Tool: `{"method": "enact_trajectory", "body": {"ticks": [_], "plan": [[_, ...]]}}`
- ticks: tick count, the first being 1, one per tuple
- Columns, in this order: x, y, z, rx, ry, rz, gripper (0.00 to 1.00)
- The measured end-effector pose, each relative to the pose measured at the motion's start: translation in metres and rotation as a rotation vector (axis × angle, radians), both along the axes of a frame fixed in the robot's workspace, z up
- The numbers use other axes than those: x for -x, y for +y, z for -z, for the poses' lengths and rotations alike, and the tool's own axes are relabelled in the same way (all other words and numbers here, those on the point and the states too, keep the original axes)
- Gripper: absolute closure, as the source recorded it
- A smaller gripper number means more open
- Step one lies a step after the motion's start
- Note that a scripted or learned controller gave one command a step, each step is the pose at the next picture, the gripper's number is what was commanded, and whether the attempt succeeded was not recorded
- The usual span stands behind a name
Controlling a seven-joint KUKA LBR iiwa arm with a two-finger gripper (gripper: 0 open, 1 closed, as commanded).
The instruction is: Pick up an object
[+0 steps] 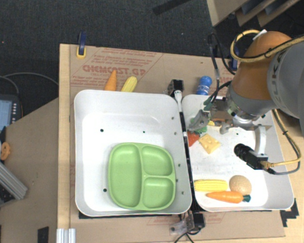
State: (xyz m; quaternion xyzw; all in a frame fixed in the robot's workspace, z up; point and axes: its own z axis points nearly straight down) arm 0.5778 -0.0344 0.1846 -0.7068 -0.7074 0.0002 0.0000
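My gripper [212,126] hangs over the far left part of the right bin [281,195], open, with nothing between its fingers. A yellow cheese wedge [209,144] lies just in front of it. A red piece with a green top [192,139] lies against the bin's left wall, under the left finger [199,120]. Near the front edge lie a corn cob [211,185], an orange carrot [225,197] and a tan egg-shaped thing [240,183].
The left bin [91,109] holds a green divided plate [141,176]. Behind the bins, on the cardboard, lie a small carrot [110,81], a yellow corn piece [128,83], a black clip [174,87] and a blue bottle [204,85].
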Motion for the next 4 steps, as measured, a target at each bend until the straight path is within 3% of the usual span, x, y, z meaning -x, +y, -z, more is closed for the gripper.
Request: {"method": "enact_trajectory", "body": {"ticks": [1,2,3,4], "plan": [[-0.08,-0.07,-0.003,0.005,-0.007,0.004,0.0],[-0.089,-0.135,-0.025,0.005,-0.007,0.005,0.0],[-0.087,-0.083,0.066,-0.005,0.01,-0.003,0.0],[-0.088,-0.069,0.085,0.0,-0.003,0.001,0.0]]}}
